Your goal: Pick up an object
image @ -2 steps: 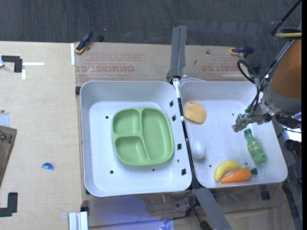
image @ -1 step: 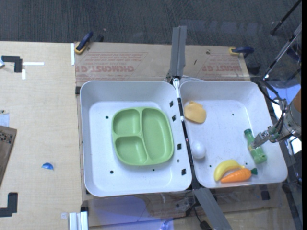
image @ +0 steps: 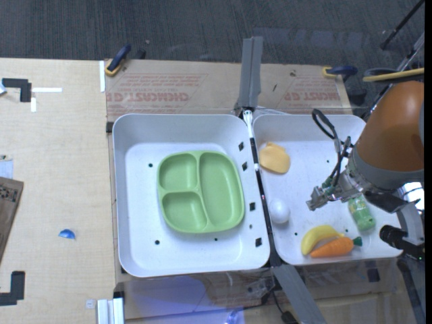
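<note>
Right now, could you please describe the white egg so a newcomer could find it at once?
Look in the right bin, along its left wall. The white egg lies there, below the yellow-orange piece. It is the sole plain white, round thing.

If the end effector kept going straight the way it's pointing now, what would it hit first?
The end effector points toward the view's left and slightly down. The white ball by the divider seems first in that line, though bare floor of the right bin may come sooner; depth is unclear.
</note>
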Motion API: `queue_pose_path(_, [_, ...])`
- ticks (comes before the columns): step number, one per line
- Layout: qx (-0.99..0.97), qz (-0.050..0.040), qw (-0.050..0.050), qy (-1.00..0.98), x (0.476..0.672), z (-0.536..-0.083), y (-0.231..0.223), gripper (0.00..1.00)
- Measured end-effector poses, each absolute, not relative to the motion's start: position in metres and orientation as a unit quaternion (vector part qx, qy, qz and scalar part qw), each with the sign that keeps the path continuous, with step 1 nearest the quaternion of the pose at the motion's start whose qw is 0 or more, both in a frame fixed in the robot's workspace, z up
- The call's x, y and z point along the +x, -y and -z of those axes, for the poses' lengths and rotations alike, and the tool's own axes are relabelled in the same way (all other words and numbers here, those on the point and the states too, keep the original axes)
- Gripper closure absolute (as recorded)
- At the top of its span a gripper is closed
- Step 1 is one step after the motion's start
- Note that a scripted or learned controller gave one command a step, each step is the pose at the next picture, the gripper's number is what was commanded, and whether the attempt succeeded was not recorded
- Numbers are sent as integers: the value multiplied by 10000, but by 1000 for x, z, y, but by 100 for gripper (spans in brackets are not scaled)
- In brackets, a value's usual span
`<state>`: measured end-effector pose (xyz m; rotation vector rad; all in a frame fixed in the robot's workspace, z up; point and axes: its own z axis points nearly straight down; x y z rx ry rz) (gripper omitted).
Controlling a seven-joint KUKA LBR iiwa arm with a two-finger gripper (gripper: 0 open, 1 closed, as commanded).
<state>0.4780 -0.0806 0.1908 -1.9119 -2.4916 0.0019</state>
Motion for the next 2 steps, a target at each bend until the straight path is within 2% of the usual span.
queue_pose_path(1, [-6394, -10, 1, 7689, 539, -206, 93, 100])
queue_pose_path(2, [-5519, -7, -9, 8339, 597, -192, 99, 100])
